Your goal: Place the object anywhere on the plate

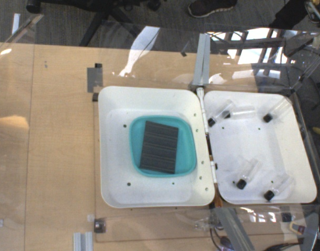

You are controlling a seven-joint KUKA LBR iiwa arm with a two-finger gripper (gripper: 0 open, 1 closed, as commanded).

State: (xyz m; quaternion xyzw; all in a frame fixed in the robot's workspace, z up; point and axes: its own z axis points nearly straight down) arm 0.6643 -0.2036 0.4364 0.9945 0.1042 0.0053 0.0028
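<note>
Where the pale wooden desk [45, 140] stretches bare on the left, a small dark bracket [94, 77] sits near the upper corner of the left bin [113, 187]. That bin is a shallow white tray with rounded corners, and a teal plate [187, 163], squarish with soft corners, lies at its middle. On the plate rests the object [159, 147], a dark grey rectangular slab. Its long axis runs from the far side of the bin toward the near side, leaning slightly, so the far end sits a little to the right of the near end. Its top is ribbed with fine lines running across its short way, and its colour is a matt charcoal. It lies flat, wholly within the plate's rim, with teal showing on all sides. No brand, label or writing can be read on it.

Between the bins a grey metal strip [202, 61] runs away toward the far edge of the desk. The right bin [254, 156] is white too, with several clear plastic pieces with small black ends [241, 183] scattered near its corners. The gripper cannot be made out, so its state cannot be told.
</note>
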